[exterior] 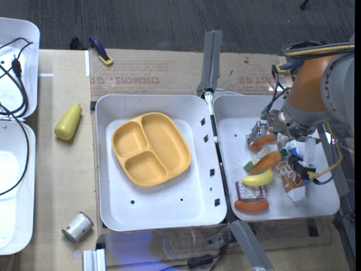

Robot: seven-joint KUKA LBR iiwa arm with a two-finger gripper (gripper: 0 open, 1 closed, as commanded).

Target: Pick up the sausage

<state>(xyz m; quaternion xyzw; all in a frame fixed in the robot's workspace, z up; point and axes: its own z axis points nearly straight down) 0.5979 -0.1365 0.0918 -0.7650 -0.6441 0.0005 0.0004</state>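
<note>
The hand [260, 133] is low in the right bin [228, 123], its fingers closed around one end of a sausage [264, 143]. A second sausage [251, 206] lies near the bin's front edge, below a banana [258, 179].

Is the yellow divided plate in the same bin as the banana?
No: the yellow plate lies in the left bin, the banana in the right bin.

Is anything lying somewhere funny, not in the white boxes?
Yes. A yellow bottle lies tipped over on the bench left of the left bin, and a small can lies on its side near that bin's lower left corner.
</note>
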